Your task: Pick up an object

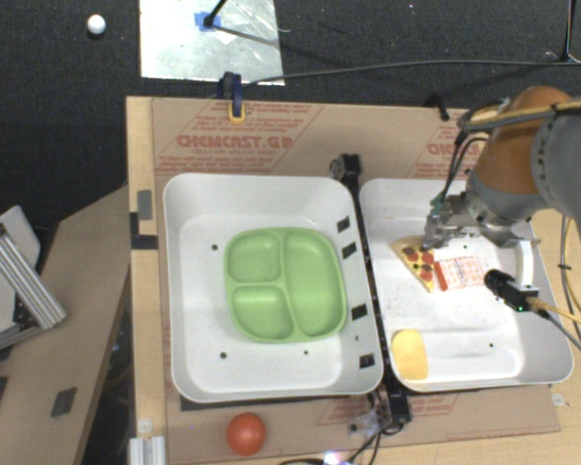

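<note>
Under both bins lies a brown board [271, 134] printed with red lettering, set on a dark, speckled floor [387, 17]. Left of the divider [363, 279], the left bin [189, 211] holds a green tray [286, 284] with three sections, lying flat near the bin's middle. Right of the divider, the right bin [547, 352] holds three things: a pizza slice [415, 263] just beside the divider's upper half, a red-and-white packet [458, 272] touching or nearly touching the slice's far edge, and a yellow piece [410, 353] lower down, close to the divider's near end. The gripper [434, 232] hangs over the right bin, just above the pizza slice and a little way right of the divider; whether its fingers are apart or together I cannot tell, since they are small and blurred against the white. Nothing can be seen between them. The arm [552, 172] reaches in well right of the divider, its orange band [518, 153] above the wrist. Beyond the divider's far end, a blue-and-yellow clamp [233, 98] grips the board's edge, and past it a shiny sheet [208, 25] lies on the floor with a white ball [97, 24] to its left. Near the divider's front end, left of it, an orange ball [246, 433] rests on the board. Far left of the divider stands a metal rail [19, 274].
</note>
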